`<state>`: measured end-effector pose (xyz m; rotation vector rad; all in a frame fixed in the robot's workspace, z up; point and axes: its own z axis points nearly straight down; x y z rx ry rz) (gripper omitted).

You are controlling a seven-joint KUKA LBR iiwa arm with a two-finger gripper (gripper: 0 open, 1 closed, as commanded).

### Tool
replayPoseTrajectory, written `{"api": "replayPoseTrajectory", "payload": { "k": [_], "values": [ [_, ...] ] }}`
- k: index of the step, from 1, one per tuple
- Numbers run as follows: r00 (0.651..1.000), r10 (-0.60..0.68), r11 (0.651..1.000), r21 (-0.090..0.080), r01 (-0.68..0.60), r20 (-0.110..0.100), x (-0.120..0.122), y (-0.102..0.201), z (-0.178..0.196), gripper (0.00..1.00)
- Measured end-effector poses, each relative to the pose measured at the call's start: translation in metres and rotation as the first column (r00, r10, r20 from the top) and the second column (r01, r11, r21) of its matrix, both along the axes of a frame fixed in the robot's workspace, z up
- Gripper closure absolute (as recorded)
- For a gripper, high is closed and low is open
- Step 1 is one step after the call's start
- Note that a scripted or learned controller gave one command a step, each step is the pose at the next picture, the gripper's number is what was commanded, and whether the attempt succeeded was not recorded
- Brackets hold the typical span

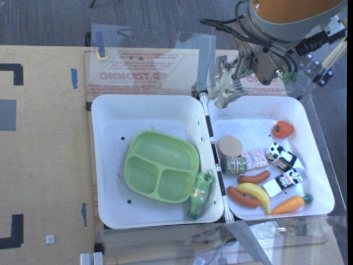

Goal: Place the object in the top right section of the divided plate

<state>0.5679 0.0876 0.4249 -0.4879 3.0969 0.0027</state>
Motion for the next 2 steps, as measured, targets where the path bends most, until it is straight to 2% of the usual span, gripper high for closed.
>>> {"api": "replayPoseTrajectory", "payload": {
  "k": [1,2],
  "values": [
    [0.997,-0.073,0.997,0.001,0.073,-0.002,-0.019,0.101,-0.037,1.00],
    [0.974,-0.228,0.974,0.004,0.228,0.002,-0.002,0.126,-0.024,1.00]
  ]
}}
